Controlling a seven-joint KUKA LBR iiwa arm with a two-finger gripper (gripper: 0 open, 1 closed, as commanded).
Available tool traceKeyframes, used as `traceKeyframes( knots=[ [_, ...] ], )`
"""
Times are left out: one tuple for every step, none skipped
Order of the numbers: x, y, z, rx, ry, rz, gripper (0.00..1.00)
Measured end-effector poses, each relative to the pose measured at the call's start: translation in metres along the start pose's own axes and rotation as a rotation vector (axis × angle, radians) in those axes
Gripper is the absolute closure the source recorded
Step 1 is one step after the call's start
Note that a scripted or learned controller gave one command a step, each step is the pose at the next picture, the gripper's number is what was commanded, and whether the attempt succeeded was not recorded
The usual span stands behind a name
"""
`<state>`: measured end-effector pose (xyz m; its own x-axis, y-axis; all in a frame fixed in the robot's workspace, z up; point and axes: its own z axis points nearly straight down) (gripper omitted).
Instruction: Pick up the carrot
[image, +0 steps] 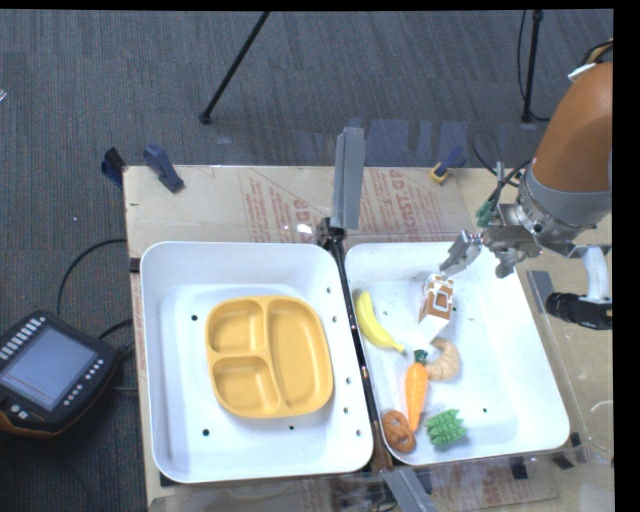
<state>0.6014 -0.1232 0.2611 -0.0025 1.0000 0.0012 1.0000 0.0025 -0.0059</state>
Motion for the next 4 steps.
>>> traceKeyframes(
  knots=[
    [0.023,-0.047,0.144,0.011,0.003,-0.15,0.0],
    [0.04,-0.095,0.179,0.005,0.003,-0.159,0.0],
    [0.039,-0.095,0.171,0.008,0.005,-0.152,1.0],
    [0.142,-0.124,0.076,-0.004,0.0,-0.472,1.0]
  ],
)
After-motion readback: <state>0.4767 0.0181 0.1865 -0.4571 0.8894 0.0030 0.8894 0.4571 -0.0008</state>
